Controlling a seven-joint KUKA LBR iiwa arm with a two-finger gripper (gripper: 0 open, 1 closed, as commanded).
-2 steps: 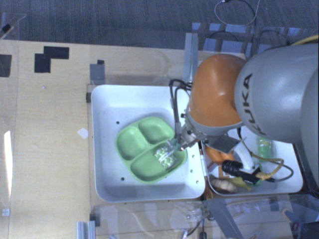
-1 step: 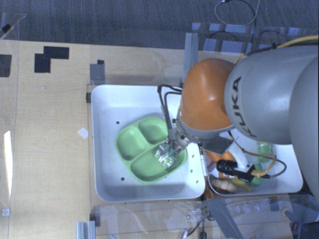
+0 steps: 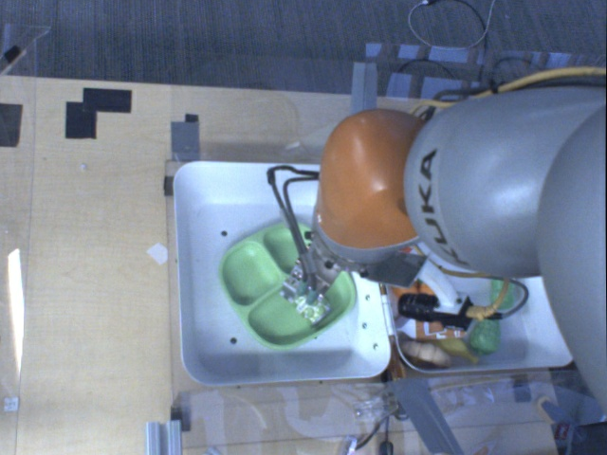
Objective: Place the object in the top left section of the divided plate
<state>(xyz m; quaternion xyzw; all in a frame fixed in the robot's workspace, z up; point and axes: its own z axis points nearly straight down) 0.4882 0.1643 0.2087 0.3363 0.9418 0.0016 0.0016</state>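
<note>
Robotics lab | indicated by large grey-and-orange industrial arm [image 3: 455, 188] | pale wooden bench [image 3: 85, 282] fitted with shallow white plastic bins [image 3: 204, 349] | loose cables [image 3: 455, 17] on grey carpet

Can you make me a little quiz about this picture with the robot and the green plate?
1. True or false: the green plate sits in the left bin.
2. Where is the gripper? A) over the green plate B) over the wooden bench C) over the right bin
3. Fill in: the band on the arm above the wrist is ____.

Key: 1 true. 2 A; it hangs over the plate near its middle divider. 3 orange.
</note>
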